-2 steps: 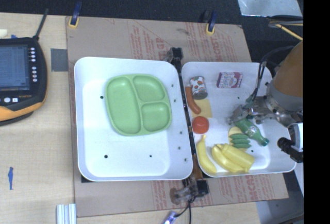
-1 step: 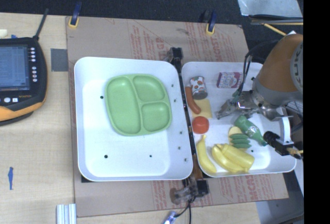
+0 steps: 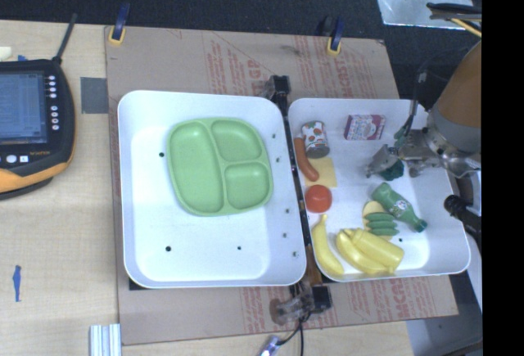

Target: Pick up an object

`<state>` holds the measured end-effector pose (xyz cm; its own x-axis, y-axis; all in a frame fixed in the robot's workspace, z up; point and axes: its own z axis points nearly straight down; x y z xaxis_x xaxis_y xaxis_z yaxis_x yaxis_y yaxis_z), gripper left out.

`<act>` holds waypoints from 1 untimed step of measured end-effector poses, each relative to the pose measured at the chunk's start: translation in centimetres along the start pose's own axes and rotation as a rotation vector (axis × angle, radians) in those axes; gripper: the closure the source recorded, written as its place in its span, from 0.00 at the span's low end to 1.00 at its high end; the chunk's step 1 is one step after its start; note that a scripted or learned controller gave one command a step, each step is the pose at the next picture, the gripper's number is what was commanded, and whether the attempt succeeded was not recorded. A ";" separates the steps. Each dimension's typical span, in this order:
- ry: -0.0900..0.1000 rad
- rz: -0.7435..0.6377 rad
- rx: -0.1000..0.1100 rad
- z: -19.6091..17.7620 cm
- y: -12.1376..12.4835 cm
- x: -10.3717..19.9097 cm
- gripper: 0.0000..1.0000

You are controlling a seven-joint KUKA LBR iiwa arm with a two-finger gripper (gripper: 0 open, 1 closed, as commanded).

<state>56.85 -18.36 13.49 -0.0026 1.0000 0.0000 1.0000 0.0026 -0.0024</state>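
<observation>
We count two shallow white bins on the bench [image 3: 49, 248], both of smooth plastic with rounded corners. The claw [image 3: 391, 159] hangs over the right bin [image 3: 442, 264], close to its far right part, and we cannot tell if its metal fingers are spread or pressed together. Just below the claw lies one green bottle [image 3: 401, 208] with a white label, tilted, and it seems not to touch the claw. Beside the bottle, a little lower, is one small bunch of green pods [image 3: 380, 221], and under them one yellow lumpy bunch [image 3: 370, 250] that looks like bananas. Left of that lies one single curved banana [image 3: 325, 252]. To the left of the claw we see one round red tomato [image 3: 318, 198], one flat pale yellow square [image 3: 327, 173], one long orange sausage [image 3: 305, 159] and one small can [image 3: 314, 139] with a printed label. Above and left of the claw lies one small pink box [image 3: 364, 127]. Far to the left of the claw, the left bin [image 3: 147, 264] holds one green plate [image 3: 219, 164] with three compartments, matte and softly rounded.
</observation>
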 end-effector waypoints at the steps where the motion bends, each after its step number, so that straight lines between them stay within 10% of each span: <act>1: 0.000 -0.001 0.003 0.7 -2.2 0.9 0.00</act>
<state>54.61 -17.46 12.76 -0.0034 1.0000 0.0001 1.0000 0.0034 -0.0049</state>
